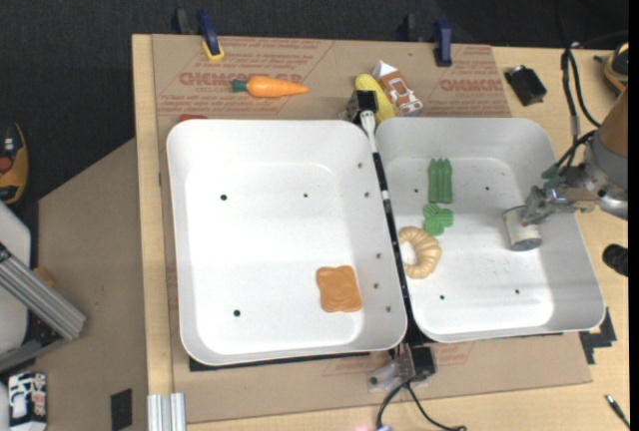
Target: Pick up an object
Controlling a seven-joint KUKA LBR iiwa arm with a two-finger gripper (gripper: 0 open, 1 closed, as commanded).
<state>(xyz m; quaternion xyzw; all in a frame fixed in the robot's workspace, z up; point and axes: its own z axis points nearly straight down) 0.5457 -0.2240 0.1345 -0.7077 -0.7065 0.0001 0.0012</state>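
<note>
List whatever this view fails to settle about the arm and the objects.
- End effector, over the right bin: its tip is small and grey on white, so contact with the bin floor is unreadable.
- Arm: cut off by the frame's right edge.
- Packet behind the bins: label too small to read.

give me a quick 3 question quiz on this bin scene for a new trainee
1. True or false: the toy carrot lies inside the left bin.
2. Which item lies alone in the left bin? A) the green toy B) the orange waffle-like piece C) the croissant
3. Fill in: the gripper is over the ____ bin.

Key:
1. False; it lies on the cardboard behind the bins.
2. B
3. right
</note>
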